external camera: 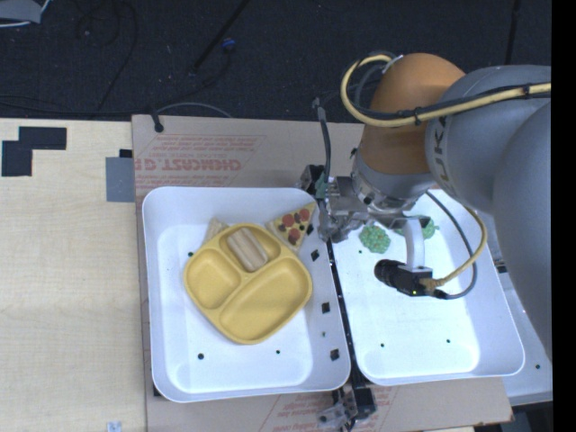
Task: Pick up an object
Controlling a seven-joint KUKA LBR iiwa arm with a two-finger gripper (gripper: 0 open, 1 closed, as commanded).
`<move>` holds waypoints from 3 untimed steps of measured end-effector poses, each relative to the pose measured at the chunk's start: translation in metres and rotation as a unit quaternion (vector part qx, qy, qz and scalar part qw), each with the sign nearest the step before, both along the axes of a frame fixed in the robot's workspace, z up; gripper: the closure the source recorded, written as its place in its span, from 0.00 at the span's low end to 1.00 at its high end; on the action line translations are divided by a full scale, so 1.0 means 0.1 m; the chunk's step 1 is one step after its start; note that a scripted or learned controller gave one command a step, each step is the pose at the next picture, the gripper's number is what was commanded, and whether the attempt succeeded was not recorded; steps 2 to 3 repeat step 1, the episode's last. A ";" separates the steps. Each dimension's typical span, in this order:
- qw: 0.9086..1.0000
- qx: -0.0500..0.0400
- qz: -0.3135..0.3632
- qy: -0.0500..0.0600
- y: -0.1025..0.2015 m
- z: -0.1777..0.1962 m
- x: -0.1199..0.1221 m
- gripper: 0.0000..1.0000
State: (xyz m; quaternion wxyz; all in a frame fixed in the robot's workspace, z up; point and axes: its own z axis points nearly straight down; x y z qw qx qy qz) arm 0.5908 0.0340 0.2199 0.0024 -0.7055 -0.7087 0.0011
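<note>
The tool (335, 216) hangs over the divider between the two bins, at the far edge, and whether it is apart or together I cannot tell. A green leafy piece (374, 238) lies in the right bin (450, 349), just beside the tool toward the arm's side. A pizza slice (295, 224) lies equally near in the left bin (171, 331), so either is a short sideways shift away.

- yellow divided plate (249, 292) sits in the left bin (171, 349), holding a tan piece (247, 247)
- gripper (335, 219) hangs at frame centre, beside a green object (373, 238)
</note>
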 end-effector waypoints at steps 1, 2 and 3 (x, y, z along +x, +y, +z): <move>1.000 0.000 0.001 -0.001 0.56 -0.06 0.09 1.00; 1.000 0.000 0.001 -0.001 0.56 -0.06 0.09 1.00; 1.000 0.000 0.001 -0.001 0.56 -0.06 0.09 1.00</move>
